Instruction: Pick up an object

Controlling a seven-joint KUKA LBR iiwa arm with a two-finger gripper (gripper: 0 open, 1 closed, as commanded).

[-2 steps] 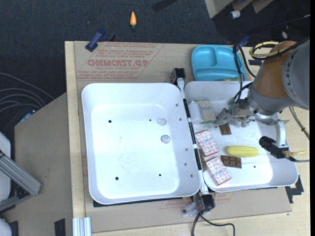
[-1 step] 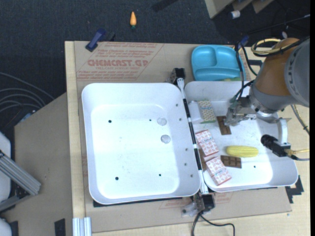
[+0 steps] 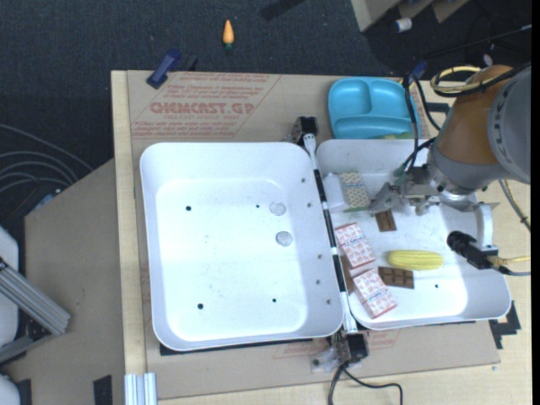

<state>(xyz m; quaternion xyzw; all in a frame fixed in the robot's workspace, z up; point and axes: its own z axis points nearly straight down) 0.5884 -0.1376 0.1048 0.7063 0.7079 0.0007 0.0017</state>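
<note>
Brown bar (image 3: 385, 220) under the gripper (image 3: 390, 202), finger state indeterminate, at the right bin's (image 3: 485, 298) eleven o'clock: approach step; descent and closure presumably remain.

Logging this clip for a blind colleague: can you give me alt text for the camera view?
The gripper hangs low over the right bin, above a small brown block. Nearby lie a yellow corn cob, another brown piece and patterned packets. A blue tray sits behind.
</note>
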